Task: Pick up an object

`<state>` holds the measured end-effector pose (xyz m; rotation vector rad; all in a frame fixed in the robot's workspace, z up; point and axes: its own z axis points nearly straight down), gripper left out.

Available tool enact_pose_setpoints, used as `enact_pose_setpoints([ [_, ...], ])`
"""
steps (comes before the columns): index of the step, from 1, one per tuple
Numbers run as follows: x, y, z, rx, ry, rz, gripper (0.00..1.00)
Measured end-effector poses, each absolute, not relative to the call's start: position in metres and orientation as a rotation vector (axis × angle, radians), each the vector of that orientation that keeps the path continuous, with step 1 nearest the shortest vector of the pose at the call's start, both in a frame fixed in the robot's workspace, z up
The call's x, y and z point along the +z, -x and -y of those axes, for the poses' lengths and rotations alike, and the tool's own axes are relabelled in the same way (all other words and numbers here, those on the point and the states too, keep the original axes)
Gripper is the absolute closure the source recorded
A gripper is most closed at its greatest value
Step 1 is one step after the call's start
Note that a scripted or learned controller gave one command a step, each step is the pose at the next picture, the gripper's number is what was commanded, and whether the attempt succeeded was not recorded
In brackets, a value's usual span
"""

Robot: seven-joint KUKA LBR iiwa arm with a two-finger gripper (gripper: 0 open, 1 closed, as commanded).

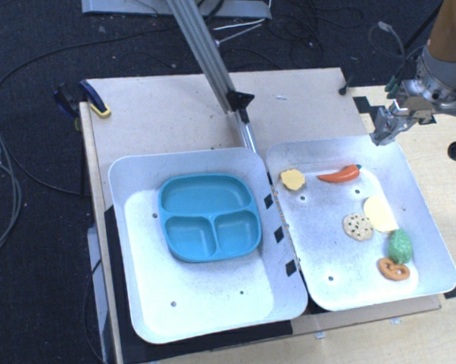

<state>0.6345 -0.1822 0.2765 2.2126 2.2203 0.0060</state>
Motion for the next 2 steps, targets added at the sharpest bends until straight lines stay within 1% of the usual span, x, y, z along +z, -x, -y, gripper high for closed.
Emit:
enact_pose_setpoints([
  [1,0.278,-0.634,0.13,0.003,-2.214,-2.229,1.0],
  [2,0.266,-0.621,0.069,0.001,-2.215,-2.232,1.0],
])
